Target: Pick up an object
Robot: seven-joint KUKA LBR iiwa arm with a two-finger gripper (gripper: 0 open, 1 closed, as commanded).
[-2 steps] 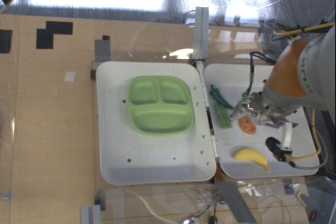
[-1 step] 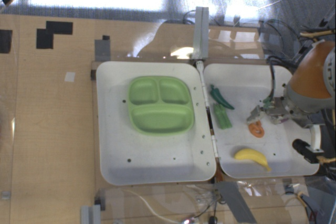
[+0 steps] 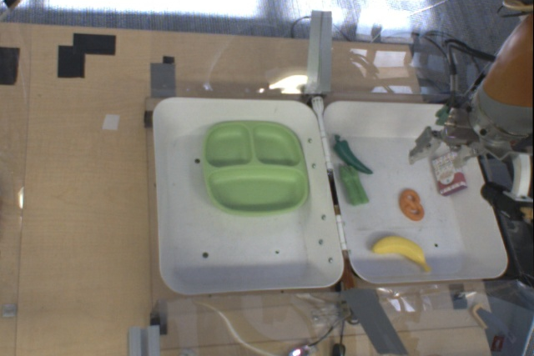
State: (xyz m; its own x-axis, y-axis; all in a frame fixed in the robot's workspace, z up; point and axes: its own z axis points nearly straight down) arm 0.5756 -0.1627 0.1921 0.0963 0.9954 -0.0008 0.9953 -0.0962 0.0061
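A small red-and-white carton (image 3: 450, 176) is lying near the right bin's (image 3: 492, 263) far right wall, the gripper (image 3: 445, 147) hovering just above it, fingers spread and gripping nothing, while a pretzel (image 3: 410, 204), banana (image 3: 401, 251) and green pepper (image 3: 350, 154) are sitting nearby.

We see two white bins side by side on a pale wooden bench (image 3: 75, 179). The left bin (image 3: 171, 213) holds a green three-part plate (image 3: 254, 167), lying flat near its middle. The right bin (image 3: 488, 267) touches it along a shared edge. A grey post (image 3: 319, 54) stands behind that seam. Black patches (image 3: 83, 52) mark the bench at far left.
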